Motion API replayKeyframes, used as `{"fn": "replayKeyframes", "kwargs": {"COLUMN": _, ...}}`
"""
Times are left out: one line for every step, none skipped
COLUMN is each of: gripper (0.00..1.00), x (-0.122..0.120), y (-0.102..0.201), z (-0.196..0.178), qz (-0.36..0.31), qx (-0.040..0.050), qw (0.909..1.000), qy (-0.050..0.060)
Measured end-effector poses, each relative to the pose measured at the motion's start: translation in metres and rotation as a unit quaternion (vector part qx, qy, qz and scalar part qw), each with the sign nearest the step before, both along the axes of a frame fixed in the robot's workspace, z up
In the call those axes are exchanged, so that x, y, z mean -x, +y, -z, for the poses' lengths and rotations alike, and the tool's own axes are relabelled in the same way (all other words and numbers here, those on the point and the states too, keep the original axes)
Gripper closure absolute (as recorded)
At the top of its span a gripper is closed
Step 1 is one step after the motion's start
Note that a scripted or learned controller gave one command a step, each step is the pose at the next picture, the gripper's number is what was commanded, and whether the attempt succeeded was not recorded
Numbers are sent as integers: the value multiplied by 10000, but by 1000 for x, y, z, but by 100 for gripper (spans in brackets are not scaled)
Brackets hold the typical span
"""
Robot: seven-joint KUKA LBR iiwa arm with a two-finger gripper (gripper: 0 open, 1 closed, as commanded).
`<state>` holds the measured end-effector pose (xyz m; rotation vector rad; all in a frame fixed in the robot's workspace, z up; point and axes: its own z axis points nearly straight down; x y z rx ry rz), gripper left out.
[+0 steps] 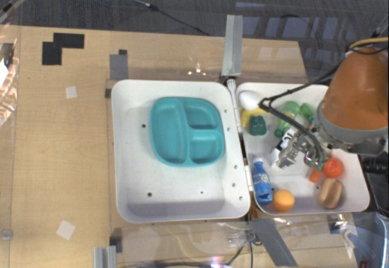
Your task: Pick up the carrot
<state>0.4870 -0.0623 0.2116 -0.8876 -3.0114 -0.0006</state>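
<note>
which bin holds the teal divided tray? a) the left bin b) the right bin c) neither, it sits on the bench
a: the teal divided tray lies inside the left bin, while the right bin holds the small food items.

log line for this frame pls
stage: reaching | claw: low in right bin | carrot: lying just right of claw | blue bottle: left of claw

Two bins side by side on a bench [55, 157]. Left bin [130, 200], well left of the gripper [290, 152], holding a divided tray [185, 130]. Right bin [358, 200] around the gripper: bottle [261, 180] just left, round fruit [283, 200] in front, carrot [315, 172] just right.
</note>
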Motion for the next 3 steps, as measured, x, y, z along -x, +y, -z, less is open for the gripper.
{"fn": "replayKeyframes", "kwargs": {"gripper": 100, "x": -2, "y": -20, "z": -189, "qz": -809, "qx": 29, "qw": 9966, "qy": -124}}
{"fn": "replayKeyframes", "kwargs": {"gripper": 100, "x": -1, "y": -83, "z": -178, "qz": -3101, "qx": 40, "qw": 9507, "qy": -64}}
{"fn": "replayKeyframes", "kwargs": {"gripper": 100, "x": -68, "y": -144, "z": -102, "qz": -3897, "qx": 5, "qw": 9209, "qy": -20}}
